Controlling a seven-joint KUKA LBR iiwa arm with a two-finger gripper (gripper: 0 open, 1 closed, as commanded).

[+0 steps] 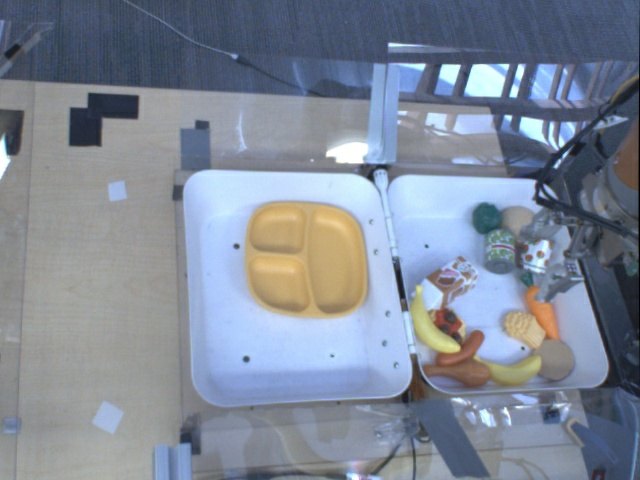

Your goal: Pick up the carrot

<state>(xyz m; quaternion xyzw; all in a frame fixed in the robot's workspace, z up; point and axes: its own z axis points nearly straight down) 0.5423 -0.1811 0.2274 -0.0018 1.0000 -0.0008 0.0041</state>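
Observation:
The carrot (543, 314) is short and orange, lying in the right bin (440, 198) near its right wall, pointing down toward the front. My gripper (542, 260) hangs just above and behind the carrot's upper end, reaching in from the right. It looks open, with one fingertip (549, 286) close to the carrot's top and the other fingertip (532, 233) further back. A small white and red item (537, 255) lies in the gap between them. The carrot is not held.
Crowded around the carrot are a tan ridged piece (522, 326), a beige ball (556, 359), a green can (499, 251), bananas (431, 329), sausages (463, 372) and a small carton (456, 278). The left bin (215, 368) holds a yellow divided plate (305, 259).

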